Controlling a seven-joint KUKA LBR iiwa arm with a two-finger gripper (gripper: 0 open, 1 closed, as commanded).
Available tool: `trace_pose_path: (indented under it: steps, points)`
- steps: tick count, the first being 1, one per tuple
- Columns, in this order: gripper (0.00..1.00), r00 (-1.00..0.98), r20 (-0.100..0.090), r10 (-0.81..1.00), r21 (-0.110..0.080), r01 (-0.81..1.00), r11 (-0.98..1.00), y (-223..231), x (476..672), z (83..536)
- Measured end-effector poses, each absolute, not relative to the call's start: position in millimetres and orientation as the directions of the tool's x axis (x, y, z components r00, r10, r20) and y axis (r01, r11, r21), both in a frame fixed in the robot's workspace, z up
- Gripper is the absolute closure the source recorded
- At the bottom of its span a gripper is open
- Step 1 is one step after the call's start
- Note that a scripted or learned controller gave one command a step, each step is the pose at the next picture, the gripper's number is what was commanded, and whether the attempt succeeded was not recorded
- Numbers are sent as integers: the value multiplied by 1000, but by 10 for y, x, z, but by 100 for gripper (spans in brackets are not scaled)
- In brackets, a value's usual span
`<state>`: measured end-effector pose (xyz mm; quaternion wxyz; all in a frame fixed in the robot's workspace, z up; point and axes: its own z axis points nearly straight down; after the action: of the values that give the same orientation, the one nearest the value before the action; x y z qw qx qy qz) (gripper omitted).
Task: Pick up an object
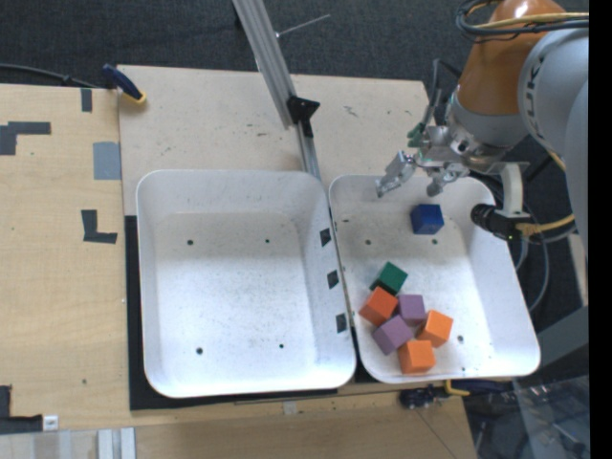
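My gripper (413,185) hangs over the back of the right bin (497,295), fingers spread open with nothing between them. A blue cube (427,219) lies just below and to the right of the fingertips, apart from them. Nearer the front of the same bin sits a cluster of cubes: a green one (390,277), an orange one (379,305), two purple ones (411,308) (393,334), and two more orange ones (437,327) (416,356).
The left bin (153,256) stands beside the right one, their rims meeting at the middle. A slanted metal bar (271,55) crosses the bench behind the bins. Cables hang at the right next to the arm.
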<state>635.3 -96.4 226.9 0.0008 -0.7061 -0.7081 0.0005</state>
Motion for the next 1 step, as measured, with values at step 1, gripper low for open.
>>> trace_pose_path:
  steps: [1]
  points:
    - [0,-3,1,1000,-2,1000,3,-965,6353,2270]
